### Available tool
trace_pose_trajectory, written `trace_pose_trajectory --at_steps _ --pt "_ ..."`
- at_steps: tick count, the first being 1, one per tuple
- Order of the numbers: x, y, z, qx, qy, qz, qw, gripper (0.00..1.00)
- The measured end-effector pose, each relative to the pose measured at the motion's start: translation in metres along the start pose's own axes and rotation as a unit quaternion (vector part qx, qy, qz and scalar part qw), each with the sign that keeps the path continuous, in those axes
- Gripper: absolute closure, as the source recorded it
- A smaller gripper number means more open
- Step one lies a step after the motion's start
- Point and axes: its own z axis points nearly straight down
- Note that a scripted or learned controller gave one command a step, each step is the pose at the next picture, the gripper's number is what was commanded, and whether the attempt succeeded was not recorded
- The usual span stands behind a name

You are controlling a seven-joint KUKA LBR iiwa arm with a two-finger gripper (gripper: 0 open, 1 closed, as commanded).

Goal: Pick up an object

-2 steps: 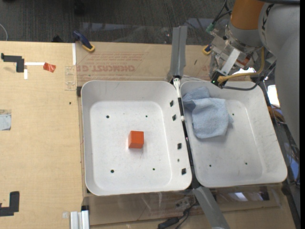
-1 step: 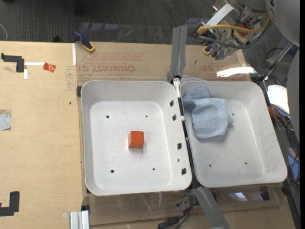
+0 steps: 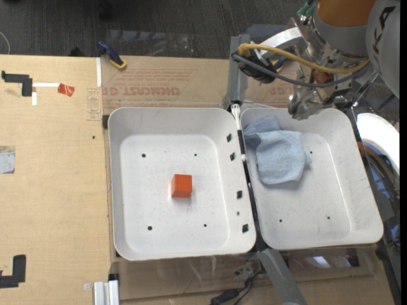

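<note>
Orange block sits flat on the floor of the left bin, roughly central, a bit below middle, touching nothing else. Small dark holes dot the bin floor around it. Light blue cloth lies crumpled in the right bin, in the upper left part, close to the divide between the two bins; one fold reaches up toward the bin's top left corner. Rest of that bin's floor is bare white.

Gripper hangs over the top rim of the right bin, up and to the right of the cloth, apart from it, well apart from the block. Nothing seen between its fingers; open or closed cannot be told from this angle. Above it the orange band on the arm, with a yellow cable and black cables looping left from the wrist.

Left of the bins a tan board carries a small red tag. Brown cardboard lies behind the bins, a blue and yellow clamp at its corner.
</note>
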Motion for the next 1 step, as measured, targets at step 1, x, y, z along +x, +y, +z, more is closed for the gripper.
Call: trace_pose_trajectory --at_steps 1 --pt "-0.0411 0.0452 -0.0243 0.0 0.0 0.017 0.9999 1.0"
